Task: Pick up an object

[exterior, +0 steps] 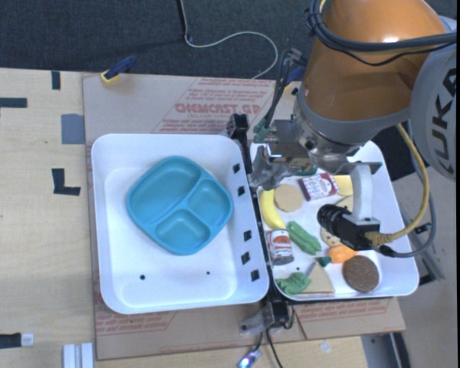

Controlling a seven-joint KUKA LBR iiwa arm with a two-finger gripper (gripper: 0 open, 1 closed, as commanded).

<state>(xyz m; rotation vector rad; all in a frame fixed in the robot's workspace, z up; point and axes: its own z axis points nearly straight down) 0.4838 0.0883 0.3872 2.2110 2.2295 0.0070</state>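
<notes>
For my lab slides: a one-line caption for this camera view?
KUKA arm poised above the right bin of toy food; blue divided plate lies in the left bin.

Divided plate (180, 205): blue plastic, smooth, soft sheen. Left bin (115, 282) and right bin (399, 282): white plastic, smooth, slightly glossy. Sheet under the bins (176, 106): brown corrugated cardboard, matt, red print. Tabletop (31, 228): pale wood-look board, matt. Arm's orange band (368, 44): glossy, smooth. Hand (280, 159): bare grey metal parts, shiny. Toy banana (271, 210): yellow plastic, smooth. Small can (280, 246): glossy printed label.
</notes>
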